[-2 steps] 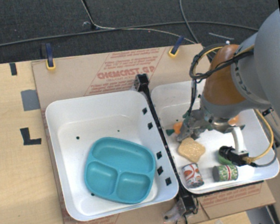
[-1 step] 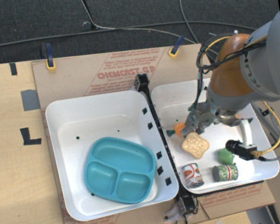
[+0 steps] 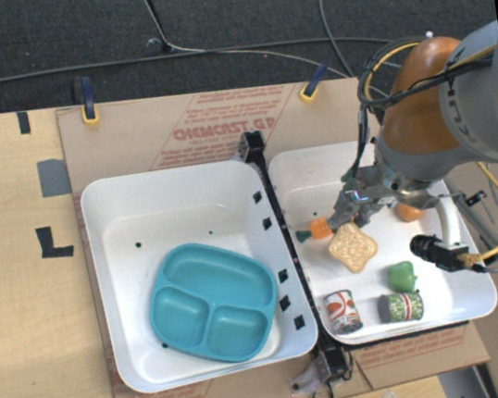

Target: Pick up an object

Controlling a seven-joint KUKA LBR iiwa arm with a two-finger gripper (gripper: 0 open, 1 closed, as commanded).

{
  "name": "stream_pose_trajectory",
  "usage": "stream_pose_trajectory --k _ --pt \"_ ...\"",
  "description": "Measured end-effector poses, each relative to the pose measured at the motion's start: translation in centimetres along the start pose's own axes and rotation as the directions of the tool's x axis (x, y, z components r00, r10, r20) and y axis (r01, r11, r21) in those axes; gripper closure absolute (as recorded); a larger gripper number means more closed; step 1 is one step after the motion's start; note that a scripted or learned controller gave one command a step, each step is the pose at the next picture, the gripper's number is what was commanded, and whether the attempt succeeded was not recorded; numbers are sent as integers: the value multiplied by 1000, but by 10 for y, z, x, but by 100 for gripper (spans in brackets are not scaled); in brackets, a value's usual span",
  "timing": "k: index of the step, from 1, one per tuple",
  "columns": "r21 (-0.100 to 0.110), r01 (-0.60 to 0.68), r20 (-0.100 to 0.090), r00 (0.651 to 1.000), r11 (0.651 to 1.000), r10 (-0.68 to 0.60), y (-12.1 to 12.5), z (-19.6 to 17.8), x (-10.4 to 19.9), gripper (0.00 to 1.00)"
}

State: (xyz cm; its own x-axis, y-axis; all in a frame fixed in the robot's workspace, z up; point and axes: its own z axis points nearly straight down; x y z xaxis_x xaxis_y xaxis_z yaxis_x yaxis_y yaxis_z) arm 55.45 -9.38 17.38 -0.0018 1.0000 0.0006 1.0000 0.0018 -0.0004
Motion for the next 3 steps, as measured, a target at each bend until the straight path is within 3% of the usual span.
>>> stream_pose_trajectory --k 1,3 --pt "-2 0 1 1000 1000 0 10 -56 2 100" --pt "5 4 0 1000 1000 -4 15 -45 109 100"
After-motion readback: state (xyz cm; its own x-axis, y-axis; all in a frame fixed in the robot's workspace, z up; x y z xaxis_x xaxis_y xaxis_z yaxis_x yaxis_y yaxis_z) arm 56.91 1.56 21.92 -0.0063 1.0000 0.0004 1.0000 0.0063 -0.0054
